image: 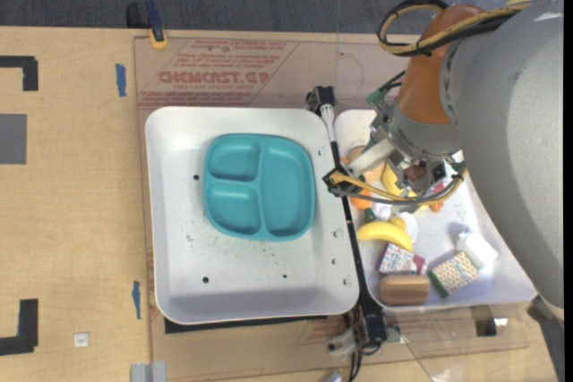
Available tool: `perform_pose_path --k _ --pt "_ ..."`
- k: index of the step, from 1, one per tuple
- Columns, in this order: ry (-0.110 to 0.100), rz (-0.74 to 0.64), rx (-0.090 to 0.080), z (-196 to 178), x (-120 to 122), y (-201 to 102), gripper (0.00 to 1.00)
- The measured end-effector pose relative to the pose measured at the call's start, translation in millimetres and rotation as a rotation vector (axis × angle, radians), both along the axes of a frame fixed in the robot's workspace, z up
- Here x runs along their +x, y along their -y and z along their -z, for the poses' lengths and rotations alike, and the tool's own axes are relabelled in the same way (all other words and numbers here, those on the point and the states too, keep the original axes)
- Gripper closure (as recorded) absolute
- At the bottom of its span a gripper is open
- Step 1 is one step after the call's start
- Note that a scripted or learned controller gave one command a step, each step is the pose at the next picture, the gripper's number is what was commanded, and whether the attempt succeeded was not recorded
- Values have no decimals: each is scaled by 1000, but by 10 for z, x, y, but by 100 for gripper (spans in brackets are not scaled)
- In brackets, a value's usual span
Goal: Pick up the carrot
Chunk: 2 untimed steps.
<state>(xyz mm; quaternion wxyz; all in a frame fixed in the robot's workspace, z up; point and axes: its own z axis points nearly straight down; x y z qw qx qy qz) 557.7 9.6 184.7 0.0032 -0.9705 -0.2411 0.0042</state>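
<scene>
Carrot (362,201): showing as an orange sliver in the right bin (501,268), tucked just under the claw (410,182).

Hovering low over the upper left part of that bin, the second of 2 on the surface (72,192), with the orange end poking out toward the claw's lower left, just beside the divider between the bins. Guessing at a long axis running roughly left to right beneath the claw, though mostly hidden by the wrist. Sitting just above the banana (387,233), well apart from the teal plate (260,185) in the left bin (170,219). Not managing to tell how wide the claw is standing, nor seeing anything held in it. Judging the coming move as a small shift down and left, crosswise to that axis.
</scene>
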Motion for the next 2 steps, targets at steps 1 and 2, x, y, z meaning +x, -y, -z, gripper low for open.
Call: perform_pose_path --k 1,2 --pt "0 -84 0 5 -129 284 0" --pt "-2 3 2 11 -314 57 0"
